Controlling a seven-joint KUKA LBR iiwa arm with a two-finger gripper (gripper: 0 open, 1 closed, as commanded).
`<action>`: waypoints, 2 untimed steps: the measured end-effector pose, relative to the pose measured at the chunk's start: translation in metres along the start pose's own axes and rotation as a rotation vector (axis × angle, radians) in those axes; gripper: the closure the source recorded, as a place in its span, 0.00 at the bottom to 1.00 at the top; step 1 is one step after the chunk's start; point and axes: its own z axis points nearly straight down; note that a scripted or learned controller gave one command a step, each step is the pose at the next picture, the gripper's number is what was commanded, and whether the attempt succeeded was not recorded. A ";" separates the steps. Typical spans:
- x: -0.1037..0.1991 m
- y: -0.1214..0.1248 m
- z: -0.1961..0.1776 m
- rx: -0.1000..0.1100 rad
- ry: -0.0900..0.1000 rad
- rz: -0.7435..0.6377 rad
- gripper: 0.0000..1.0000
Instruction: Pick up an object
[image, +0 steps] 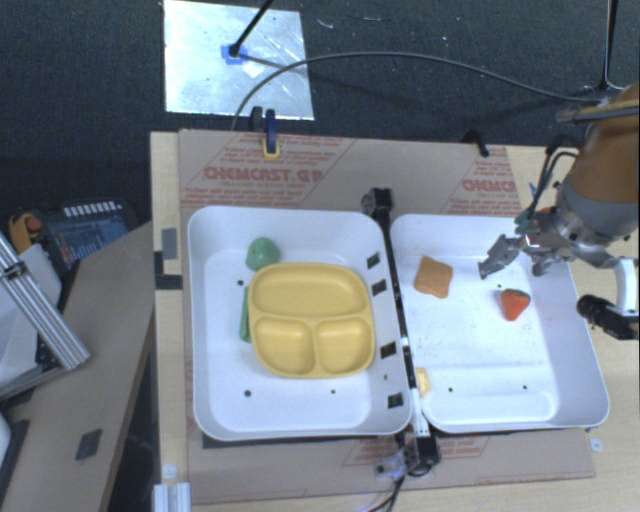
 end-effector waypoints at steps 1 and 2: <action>0.000 0.003 -0.006 -0.011 -0.002 -0.002 0.00; 0.008 0.007 0.040 -0.008 -0.001 -0.005 0.00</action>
